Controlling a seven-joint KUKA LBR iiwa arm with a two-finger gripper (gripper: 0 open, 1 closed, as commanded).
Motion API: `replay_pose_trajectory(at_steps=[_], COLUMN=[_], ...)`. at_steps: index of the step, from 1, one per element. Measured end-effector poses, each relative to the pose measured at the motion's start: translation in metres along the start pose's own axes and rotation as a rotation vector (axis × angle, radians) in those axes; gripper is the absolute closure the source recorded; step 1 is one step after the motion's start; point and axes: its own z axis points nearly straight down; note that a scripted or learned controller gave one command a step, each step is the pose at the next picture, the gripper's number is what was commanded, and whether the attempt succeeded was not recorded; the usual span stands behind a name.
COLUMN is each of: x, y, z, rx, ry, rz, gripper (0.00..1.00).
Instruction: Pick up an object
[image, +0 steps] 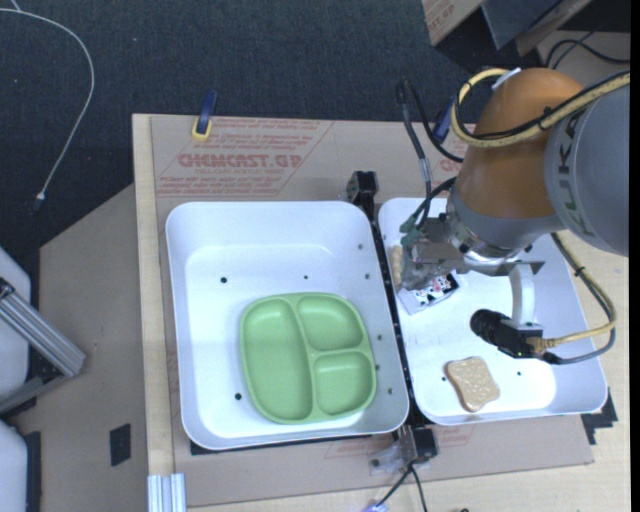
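Gripper (425, 262) hangs low over the right bin (570, 395), at its 10 o'clock corner, close to the wall between both bins; if it grips anything I cannot tell. Just under it, touching the wall side, lies a small card-like object (432, 290) with dark marks. A toast-shaped piece (472, 383) rests at 6 o'clock with free floor around it. The left bin (195, 240) holds a green divided plate (307, 356). Both bins sit on a brown board (240, 155) over dark carpet (200, 50). The arm (520, 140) enters from 2 o'clock, its wrist pointing down.
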Motion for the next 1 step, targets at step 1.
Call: replay_pose_trajectory(at_steps=[1], x=[0.0541], y=[0.0099], z=[0.0101], rx=[-0.004], ry=[-0.001], rz=[0.001], gripper=[1.00])
